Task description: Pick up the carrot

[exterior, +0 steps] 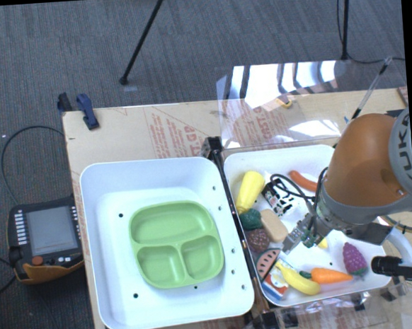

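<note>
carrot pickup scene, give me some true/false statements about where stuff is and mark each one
1. The carrot lies in the right bin. True.
2. The green tray sits in the right bin. False: it is in the left bin.
3. The banana lies beside the carrot. True.
4. The carrot is between the gripper's fingers. False: it lies on the bin floor, apart from the gripper.
5. The grapes rest on the green tray. False: they are in the right bin.

Red printed lettering is seen on the cardboard sheet (182,130) lying under the two bins — it runs upside down and slanted, and cannot be read with certainty. Part of a dark letter, seemingly a "K" or "U", is shown on the arm's grey housing (403,145) at the right edge — the full word is cut off.
</note>
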`<state>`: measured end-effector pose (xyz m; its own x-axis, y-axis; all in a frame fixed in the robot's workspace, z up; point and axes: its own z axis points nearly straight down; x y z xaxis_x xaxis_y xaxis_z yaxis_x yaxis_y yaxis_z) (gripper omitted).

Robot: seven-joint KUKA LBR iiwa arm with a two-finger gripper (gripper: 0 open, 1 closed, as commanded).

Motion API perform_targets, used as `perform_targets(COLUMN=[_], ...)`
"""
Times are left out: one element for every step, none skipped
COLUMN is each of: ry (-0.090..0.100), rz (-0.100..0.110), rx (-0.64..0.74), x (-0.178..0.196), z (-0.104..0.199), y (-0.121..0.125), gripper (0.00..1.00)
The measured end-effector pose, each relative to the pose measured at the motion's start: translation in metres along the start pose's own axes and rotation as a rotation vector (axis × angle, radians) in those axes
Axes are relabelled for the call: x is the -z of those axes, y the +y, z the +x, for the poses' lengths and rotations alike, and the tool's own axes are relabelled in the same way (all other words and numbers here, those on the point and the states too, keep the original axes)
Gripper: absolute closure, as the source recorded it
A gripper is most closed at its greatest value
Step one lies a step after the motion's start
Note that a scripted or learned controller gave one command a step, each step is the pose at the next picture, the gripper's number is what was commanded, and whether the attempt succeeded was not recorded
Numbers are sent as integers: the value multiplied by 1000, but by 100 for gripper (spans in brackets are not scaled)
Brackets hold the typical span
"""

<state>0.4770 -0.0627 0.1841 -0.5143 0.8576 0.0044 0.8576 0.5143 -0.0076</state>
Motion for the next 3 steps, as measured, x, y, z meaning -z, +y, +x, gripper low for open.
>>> perform_targets(ry=[4, -8, -3], rz=[0, -9, -4], rx=[72, 143, -203], x=[-1, 105, 140], z=[50, 3, -28], y=[29, 3, -17], gripper=[100, 100, 100])
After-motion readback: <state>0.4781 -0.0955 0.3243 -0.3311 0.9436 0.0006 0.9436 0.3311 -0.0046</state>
